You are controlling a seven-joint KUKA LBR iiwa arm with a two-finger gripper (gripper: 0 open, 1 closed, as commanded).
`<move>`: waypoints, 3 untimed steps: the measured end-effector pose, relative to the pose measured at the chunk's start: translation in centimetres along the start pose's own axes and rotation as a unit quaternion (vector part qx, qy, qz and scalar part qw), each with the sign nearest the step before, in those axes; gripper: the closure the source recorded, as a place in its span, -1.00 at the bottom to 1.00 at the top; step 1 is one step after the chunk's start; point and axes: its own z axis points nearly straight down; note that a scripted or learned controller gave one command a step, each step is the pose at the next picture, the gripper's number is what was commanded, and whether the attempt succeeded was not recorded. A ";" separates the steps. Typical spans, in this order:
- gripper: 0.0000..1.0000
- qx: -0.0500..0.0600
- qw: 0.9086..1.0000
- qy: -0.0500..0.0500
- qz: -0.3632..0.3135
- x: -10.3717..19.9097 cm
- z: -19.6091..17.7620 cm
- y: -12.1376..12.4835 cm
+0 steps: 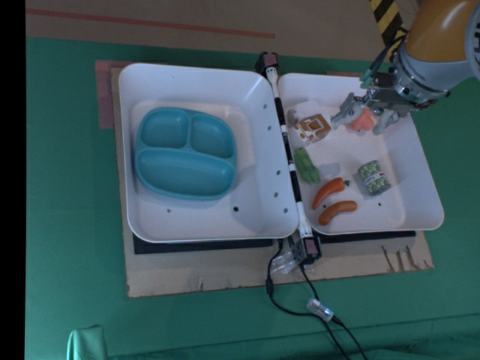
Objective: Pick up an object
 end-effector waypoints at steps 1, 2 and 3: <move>-1.00 -0.003 1.000 -0.003 0.001 -7.1 4.1 2.6; -1.00 -0.005 1.000 -0.003 -0.001 -7.7 12.2 4.8; -1.00 -0.010 1.000 -0.004 0.000 -5.8 12.0 -5.2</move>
